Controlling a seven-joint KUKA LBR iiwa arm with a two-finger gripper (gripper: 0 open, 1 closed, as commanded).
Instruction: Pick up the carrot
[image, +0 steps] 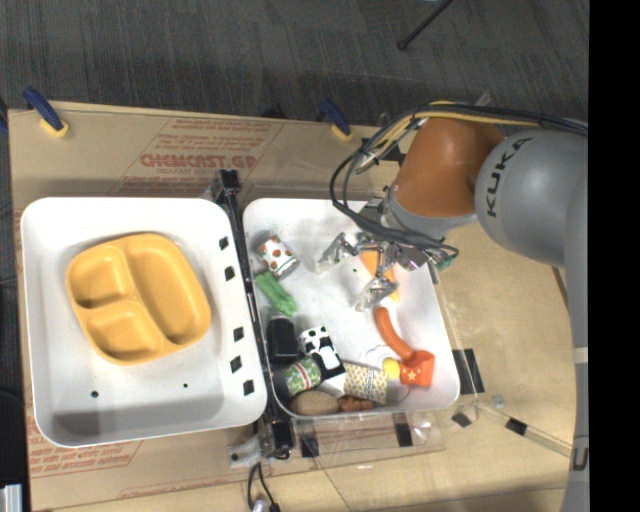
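You have the grey arm with its orange band reaching in from the right over the right-hand shallow white bin (435, 300), and its two-finger metal gripper (365, 268) hangs over the upper middle of that bin. Its fingers (338, 250) stand spread wide apart, one reaching left and one pointing down, and nothing sits between them.

Look for the carrot (391, 333), a curved orange piece lying on the bin floor just below and slightly right of the gripper. Its long axis runs on a diagonal: the narrow end points up and left toward the gripper, while the thicker end points down and right, where it lies against a small red-orange block (419, 370) near the bin's lower right corner. From this angle you cannot tell whether the lower finger touches the carrot's upper end.

To the left in the same bin you see a green pod-shaped toy (275, 295), a small red and white can (274, 255), a black and white patterned piece (321, 347) and a cluster of small cans and brown items (330, 390) along the lower edge.

The left white bin (60, 400) holds a yellow compartment tray (138, 296).
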